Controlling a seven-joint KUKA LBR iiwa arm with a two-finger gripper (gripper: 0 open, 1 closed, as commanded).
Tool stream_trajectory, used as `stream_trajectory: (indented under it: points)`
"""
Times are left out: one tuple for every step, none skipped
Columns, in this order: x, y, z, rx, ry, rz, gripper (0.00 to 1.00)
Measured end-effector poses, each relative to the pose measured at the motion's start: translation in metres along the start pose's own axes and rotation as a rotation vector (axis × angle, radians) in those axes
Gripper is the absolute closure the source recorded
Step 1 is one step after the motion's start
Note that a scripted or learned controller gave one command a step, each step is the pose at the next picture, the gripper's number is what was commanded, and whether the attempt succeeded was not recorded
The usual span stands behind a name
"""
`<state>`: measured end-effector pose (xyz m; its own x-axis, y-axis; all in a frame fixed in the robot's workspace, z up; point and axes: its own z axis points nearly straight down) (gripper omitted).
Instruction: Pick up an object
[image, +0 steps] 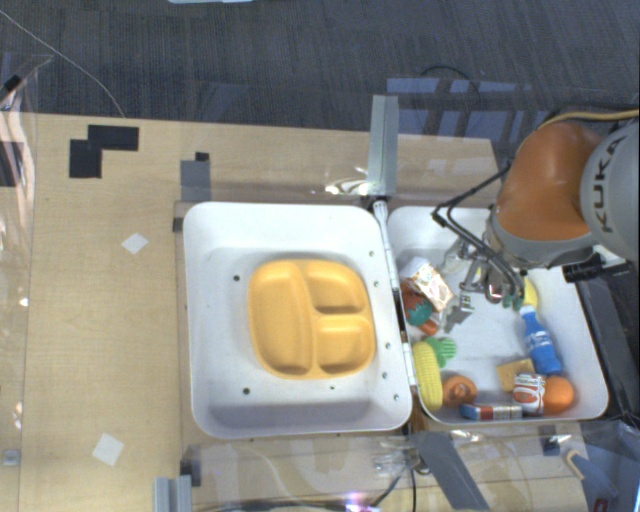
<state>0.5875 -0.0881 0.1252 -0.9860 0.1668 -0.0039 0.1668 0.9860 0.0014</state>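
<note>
Hovering over right bin (590, 330), gripper (478, 290) spread open, grasping nothing, near snack packet (430, 287).

Tool (478, 290) low, arm bent down.

Tray (305, 318) in left bin (215, 400)

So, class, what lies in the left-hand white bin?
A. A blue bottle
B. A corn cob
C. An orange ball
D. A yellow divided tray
D: the yellow divided tray sits alone in the left bin, while the small items lie in the right bin.
</note>
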Motion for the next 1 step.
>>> stream_trajectory:
  points:
    - [0.0143, 0.0377, -0.06, -0.001, -0.004, -0.109, 0.0]
